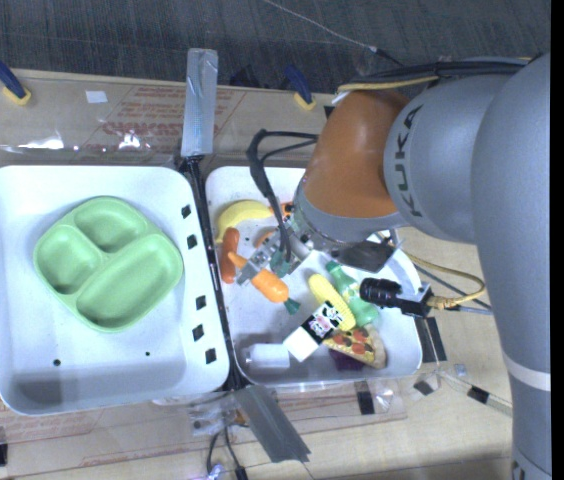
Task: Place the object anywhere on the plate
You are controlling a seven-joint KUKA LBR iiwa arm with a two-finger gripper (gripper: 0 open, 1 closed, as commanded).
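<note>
Counter with two white bins, your arm [442,148] bent low over the right bin [402,353], claw [280,260] down among toys, grip hidden, green plate [109,261] left

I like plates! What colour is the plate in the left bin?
Light green, seen in the camera view.

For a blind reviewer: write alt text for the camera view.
A grey arm reaches from the right into the right white bin, its gripper low among toy foods: a banana, a carrot, a pizza slice. The left bin holds a green divided plate.
</note>
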